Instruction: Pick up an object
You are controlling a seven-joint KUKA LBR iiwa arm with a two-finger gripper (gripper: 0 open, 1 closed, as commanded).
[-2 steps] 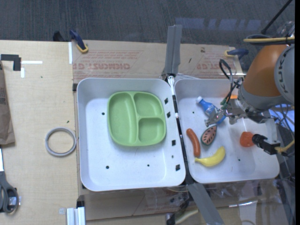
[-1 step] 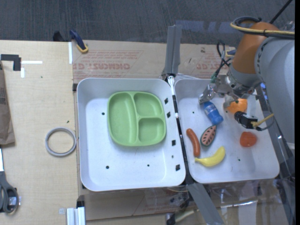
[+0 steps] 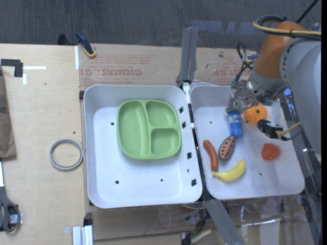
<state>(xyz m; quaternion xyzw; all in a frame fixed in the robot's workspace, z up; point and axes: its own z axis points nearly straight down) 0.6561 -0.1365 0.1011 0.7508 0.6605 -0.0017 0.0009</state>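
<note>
- Plastic shapes most of the scene: two shallow white bins with rounded corners sit side by side on the worktop (image 3: 41, 106), which is pale wood grain.
- The left bin (image 3: 102, 182) bears a matte green divided plate (image 3: 149, 128) with three compartments.
- The right bin (image 3: 286, 180) holds a glossy yellow banana (image 3: 230, 171), a red sausage (image 3: 210, 154), a seeded watermelon slice (image 3: 227, 147), a red tomato-like ball (image 3: 270, 151), an orange fruit (image 3: 254, 115) and a small blue bottle (image 3: 235, 125).
- The pincer (image 3: 236, 107) hangs right above the blue bottle's top; whether it is clenched or released I cannot tell, as the wrist hides it.
- The orange fruit is partly covered by a black fitting.
- A grey ring (image 3: 66, 153) lies on the worktop.
</note>
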